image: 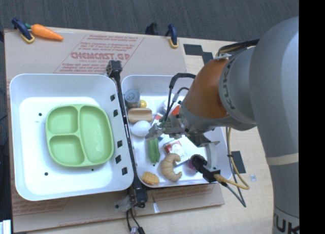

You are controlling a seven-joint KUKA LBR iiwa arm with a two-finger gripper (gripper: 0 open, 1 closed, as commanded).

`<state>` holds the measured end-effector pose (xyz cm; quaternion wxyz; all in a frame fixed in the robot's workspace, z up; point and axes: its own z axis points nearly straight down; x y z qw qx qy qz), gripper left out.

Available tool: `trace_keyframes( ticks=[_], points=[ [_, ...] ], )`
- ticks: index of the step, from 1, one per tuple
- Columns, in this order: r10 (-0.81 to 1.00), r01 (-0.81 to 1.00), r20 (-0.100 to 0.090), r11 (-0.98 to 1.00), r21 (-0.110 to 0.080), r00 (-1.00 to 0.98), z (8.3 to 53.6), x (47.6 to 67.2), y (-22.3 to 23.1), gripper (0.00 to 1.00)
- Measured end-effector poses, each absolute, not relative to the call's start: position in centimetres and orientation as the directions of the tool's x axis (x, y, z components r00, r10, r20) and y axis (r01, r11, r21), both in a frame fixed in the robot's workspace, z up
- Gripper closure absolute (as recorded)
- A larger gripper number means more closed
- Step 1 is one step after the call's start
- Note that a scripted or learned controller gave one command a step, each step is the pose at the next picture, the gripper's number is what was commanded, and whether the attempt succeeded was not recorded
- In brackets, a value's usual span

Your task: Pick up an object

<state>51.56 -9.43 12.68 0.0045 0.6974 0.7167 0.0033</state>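
While my end effector (155,130) hangs low in the right bin (152,81) | grip: I cannot tell | next: go straight down on the green pepper (153,149), squeeze softly.

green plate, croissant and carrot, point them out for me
green plate (79,135), camera view, on the ridge between its compartments
croissant (170,167), camera view, on the middle of its curved body
carrot (46,33), camera view, on its orange body

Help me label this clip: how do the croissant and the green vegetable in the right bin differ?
The croissant is tan and curved; the green vegetable is dark green and straight. The croissant is plumper, the vegetable slimmer. The croissant lies nearer the bin's near edge, the vegetable closer to the hand. Both lie flat in the right bin.
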Motion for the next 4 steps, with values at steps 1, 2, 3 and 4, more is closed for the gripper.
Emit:
trace_keyframes(
  ticks=[1,2,3,4],
  points=[
    [0.999,0.999,-0.004,0.033,0.014,-0.033,13.7,51.7,-9.4,1.00],
    [1.000,1.000,-0.001,0.004,0.000,-0.004,13.9,51.4,-13.9,1.00],
    [1.000,1.000,-0.001,0.004,-0.001,-0.004,16.7,51.5,-20.1,1.00],
    [1.000,1.000,0.000,0.006,0.001,-0.006,19.7,59.7,-18.1,1.00]
  ],
)
